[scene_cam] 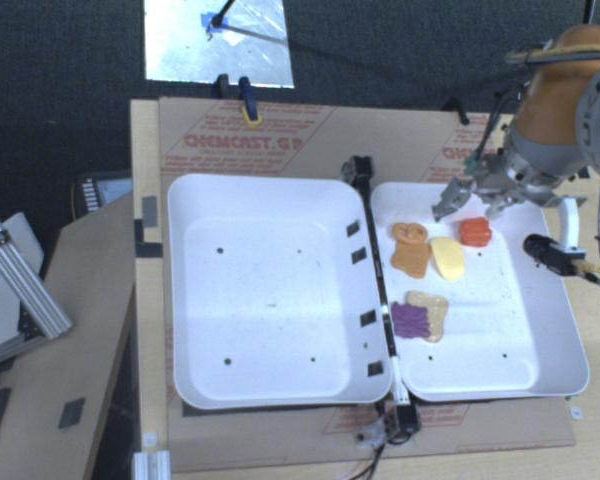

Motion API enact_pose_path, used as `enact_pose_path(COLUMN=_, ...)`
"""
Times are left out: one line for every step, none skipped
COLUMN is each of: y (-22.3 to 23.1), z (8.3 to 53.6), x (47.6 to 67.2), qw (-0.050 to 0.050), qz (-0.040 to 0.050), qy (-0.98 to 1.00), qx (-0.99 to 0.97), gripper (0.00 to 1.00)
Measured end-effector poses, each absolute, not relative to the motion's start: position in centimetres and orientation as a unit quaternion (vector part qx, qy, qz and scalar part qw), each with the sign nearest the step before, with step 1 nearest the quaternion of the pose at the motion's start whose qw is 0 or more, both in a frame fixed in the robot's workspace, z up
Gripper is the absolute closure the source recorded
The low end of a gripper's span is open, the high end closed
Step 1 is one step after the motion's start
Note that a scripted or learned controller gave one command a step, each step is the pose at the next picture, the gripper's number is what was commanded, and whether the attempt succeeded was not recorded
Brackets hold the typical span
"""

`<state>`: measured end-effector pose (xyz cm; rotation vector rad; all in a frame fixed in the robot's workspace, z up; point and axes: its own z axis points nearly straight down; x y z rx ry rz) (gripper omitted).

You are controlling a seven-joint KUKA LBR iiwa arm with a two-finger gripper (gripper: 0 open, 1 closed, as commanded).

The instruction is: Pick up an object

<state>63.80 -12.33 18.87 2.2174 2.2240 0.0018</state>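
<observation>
The right bin (550, 363) holds several small objects: a red piece (475, 232), a yellow piece (448, 258), an orange piece (411, 249), a purple piece (410, 320) and a tan piece (432, 311) touching the purple one. My gripper (472, 202) hangs over the back of the right bin, just above and behind the red piece. Its two fingers are spread apart, one (448, 204) to the left and one (497, 204) to the right. Nothing sits between them.
The left bin (270, 288) lies beside the right one, with a black clip strip (372, 268) along the shared edge. A black cylinder (548, 253) juts in over the right bin's right rim. Cardboard (240, 138) underlies both bins.
</observation>
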Motion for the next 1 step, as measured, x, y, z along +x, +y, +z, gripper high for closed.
enact_pose_path(y=-13.47, z=16.22, x=56.26, qw=-0.002, qz=-0.0022, qy=0.707, qx=0.708, gripper=0.0)
